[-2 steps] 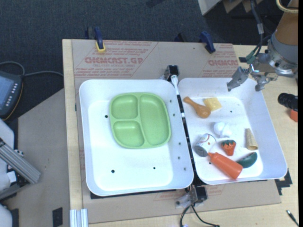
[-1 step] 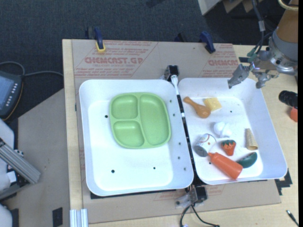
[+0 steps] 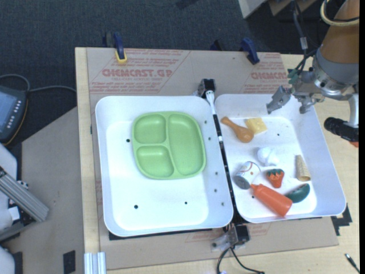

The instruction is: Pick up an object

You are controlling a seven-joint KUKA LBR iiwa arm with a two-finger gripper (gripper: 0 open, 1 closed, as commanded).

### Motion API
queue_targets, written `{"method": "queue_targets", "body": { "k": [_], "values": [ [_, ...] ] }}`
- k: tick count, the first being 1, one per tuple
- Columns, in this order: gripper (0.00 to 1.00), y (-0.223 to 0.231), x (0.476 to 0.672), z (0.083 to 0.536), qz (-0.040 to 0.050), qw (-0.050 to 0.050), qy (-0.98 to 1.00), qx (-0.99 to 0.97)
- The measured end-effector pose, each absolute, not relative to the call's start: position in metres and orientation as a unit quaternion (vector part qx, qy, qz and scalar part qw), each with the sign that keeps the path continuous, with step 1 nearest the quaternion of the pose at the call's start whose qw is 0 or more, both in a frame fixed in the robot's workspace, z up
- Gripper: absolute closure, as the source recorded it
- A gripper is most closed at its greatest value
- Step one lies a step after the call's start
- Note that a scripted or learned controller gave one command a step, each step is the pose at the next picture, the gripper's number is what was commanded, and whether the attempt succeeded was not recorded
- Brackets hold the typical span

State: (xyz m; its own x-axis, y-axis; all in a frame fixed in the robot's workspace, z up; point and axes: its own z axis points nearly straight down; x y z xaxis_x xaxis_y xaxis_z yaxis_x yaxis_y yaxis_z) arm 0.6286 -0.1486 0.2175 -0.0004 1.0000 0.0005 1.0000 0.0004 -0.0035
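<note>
The gripper (image 3: 291, 100) hovers at the right bin's (image 3: 328, 153) 12 o'clock edge, fingers spread, holding nothing. The approach step seems in hand. The nearest object, a yellow block (image 3: 256, 125), lies at its 7 o'clock; next it must descend there.

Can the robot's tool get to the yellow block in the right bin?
Probably yes. The tool hangs just above the right bin, and the yellow block lies uncovered nearby, touching only the wooden pear-shaped toy.
</note>
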Motion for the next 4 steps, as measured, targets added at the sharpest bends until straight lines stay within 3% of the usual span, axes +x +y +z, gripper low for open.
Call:
{"method": "queue_targets", "body": {
  "k": [3,4],
  "values": [
    [0.00,-0.149,0.627,0.083,0.0010,0.001,-0.707,-0.707],
    [1.00,-0.150,0.628,0.096,-0.0004,-0.001,-0.707,-0.707]
  ]
}}
